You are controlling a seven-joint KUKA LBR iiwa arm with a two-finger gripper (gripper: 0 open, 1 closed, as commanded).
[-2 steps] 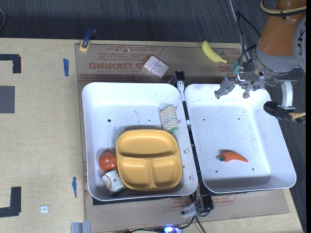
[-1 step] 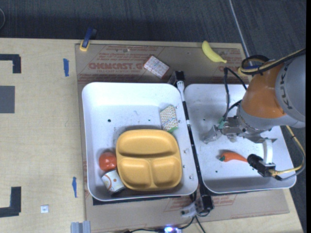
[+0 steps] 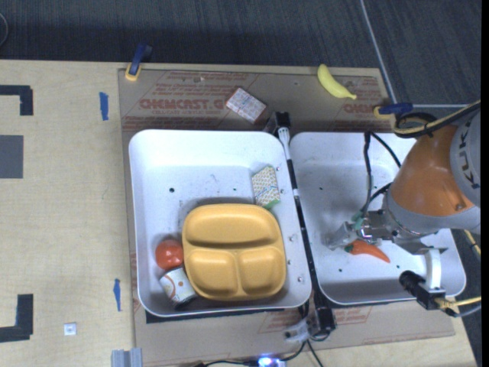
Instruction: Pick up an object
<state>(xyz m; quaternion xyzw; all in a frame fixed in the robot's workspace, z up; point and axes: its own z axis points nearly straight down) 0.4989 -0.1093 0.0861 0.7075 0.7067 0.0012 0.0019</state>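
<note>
Carrot [image 3: 372, 251]: lying on the floor of the right bin [image 3: 336, 159], not yet lifted; pickup still to do
Pincer [image 3: 357, 233]: low, at the carrot's left end; released or clenched, I cannot tell
Beyond the carrot: banana [image 3: 335, 82] on the table

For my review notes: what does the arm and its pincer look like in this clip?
The arm is a rounded grey body with a broad orange band and dark lettering on its grey upper part. Black cables loop beside it. The pincer is small, metallic grey with a hint of green.
</note>
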